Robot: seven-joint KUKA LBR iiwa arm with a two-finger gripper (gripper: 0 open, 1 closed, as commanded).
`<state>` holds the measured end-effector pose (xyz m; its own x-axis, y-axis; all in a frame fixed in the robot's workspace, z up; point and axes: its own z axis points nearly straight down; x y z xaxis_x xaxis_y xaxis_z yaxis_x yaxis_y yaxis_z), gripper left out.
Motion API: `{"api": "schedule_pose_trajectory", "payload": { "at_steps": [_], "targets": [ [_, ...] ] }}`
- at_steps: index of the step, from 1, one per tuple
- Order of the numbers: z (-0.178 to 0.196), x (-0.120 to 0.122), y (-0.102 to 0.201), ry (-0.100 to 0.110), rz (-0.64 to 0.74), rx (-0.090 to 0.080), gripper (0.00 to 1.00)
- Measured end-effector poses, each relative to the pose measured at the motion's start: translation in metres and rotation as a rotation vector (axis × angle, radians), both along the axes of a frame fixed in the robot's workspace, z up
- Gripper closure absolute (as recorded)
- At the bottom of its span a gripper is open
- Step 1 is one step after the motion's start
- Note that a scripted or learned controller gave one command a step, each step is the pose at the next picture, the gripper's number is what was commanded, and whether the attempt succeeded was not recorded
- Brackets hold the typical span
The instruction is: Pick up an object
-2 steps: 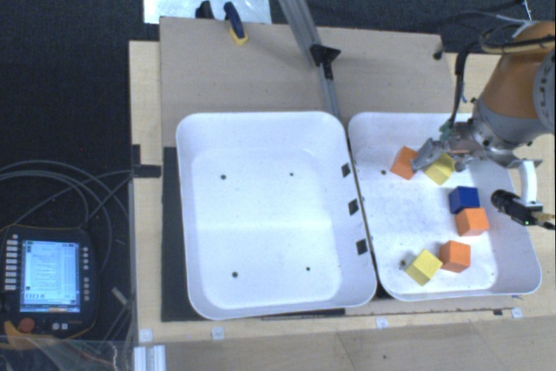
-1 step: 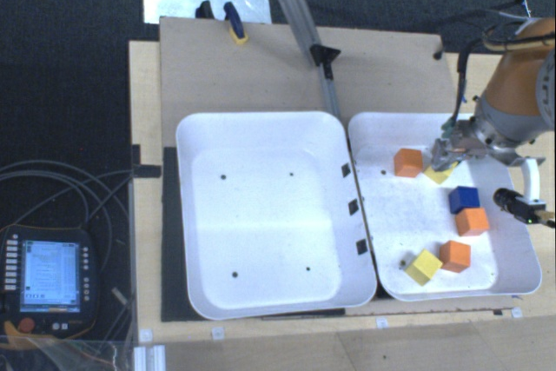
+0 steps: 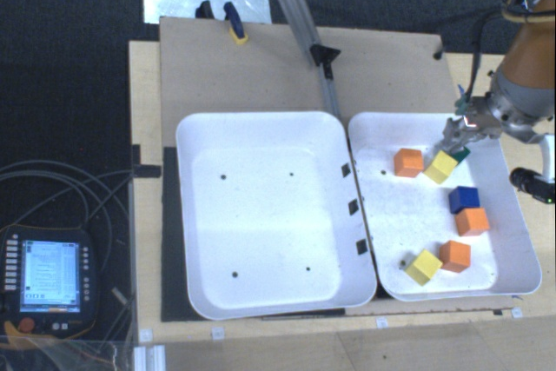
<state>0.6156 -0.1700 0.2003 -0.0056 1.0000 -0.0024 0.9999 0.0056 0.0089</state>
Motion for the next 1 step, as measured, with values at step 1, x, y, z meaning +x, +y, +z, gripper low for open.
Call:
{"api": "schedule_pose_trajectory", "payload": {
  "at_steps": [1],
  "targets": [
    [0.0611, 0.0102, -0.0035, -0.001, 0.0, -0.001, 1.0]
  ]
}}
